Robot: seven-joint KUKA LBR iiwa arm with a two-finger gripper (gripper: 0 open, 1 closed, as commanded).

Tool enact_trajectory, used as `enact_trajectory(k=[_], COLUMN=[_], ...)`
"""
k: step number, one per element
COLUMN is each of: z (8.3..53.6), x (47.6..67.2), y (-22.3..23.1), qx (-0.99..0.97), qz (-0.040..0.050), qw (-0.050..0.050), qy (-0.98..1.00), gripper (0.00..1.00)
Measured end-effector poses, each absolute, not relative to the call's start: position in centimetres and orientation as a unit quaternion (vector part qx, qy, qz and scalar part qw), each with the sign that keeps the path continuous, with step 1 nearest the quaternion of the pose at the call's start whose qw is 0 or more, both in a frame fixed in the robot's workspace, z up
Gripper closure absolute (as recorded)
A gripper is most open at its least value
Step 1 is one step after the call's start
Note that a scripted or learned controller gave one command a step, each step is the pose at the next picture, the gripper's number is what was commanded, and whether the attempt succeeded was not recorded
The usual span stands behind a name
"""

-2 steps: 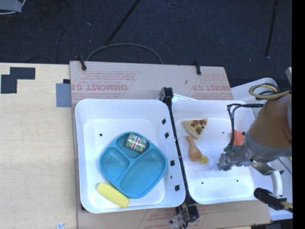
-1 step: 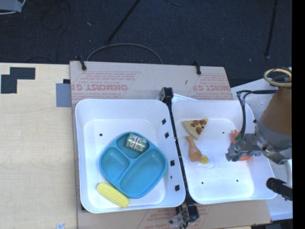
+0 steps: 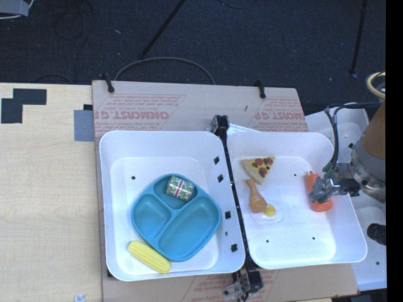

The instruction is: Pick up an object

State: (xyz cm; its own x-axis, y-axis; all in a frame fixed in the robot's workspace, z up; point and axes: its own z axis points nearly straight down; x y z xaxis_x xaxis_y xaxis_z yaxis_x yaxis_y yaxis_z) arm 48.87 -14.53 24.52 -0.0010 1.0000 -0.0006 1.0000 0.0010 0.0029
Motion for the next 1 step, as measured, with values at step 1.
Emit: enact_trajectory(k=[1], z=[25.17], x=[48.81], y=[-9.11], qx=[0.705], qz=[0.0004], qw=[-0.002], qy=[0.709], gripper=[1.00])
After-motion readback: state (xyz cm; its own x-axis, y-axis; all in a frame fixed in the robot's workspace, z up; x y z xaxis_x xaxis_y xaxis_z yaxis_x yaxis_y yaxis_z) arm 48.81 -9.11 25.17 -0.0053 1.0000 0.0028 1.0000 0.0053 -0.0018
